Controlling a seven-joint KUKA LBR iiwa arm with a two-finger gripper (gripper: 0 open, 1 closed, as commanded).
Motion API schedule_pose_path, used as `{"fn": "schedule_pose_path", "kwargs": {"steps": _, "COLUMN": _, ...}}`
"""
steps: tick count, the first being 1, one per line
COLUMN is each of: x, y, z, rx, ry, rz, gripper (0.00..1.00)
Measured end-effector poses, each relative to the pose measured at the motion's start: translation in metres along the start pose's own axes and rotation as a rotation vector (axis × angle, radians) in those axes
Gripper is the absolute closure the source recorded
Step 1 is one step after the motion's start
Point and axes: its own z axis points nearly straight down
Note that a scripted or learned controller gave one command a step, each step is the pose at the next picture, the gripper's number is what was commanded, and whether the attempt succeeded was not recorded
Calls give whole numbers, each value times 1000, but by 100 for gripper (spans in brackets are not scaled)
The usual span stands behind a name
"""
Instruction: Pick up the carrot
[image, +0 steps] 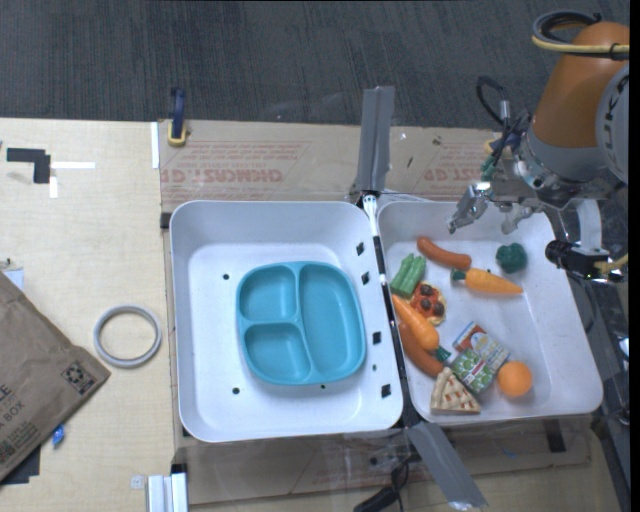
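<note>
The carrot lies in the right bin, orange, with its pointed tip toward the right and a small green end on the left. A second orange, carrot-like piece lies near the bin's left wall. My gripper hangs over the far part of the right bin, up and slightly left of the carrot and apart from it. Nothing shows under it or in it.
Around the carrot lie a reddish sausage, a green broccoli, a green pod, a printed box, an orange and a pizza slice. The left bin holds a blue divided plate.
</note>
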Motion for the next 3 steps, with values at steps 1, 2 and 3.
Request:
{"fn": "schedule_pose_path", "kwargs": {"steps": 1, "x": -30, "y": -23, "z": 113, "rx": -4, "ry": 0, "rz": -72, "gripper": 0}}
{"fn": "schedule_pose_path", "kwargs": {"steps": 2, "x": -31, "y": -24, "z": 106, "rx": -2, "ry": 0, "rz": -69, "gripper": 100}}
{"fn": "schedule_pose_path", "kwargs": {"steps": 3, "x": 34, "y": -50, "z": 14, "rx": -2, "ry": -1, "rz": -14, "gripper": 100}}
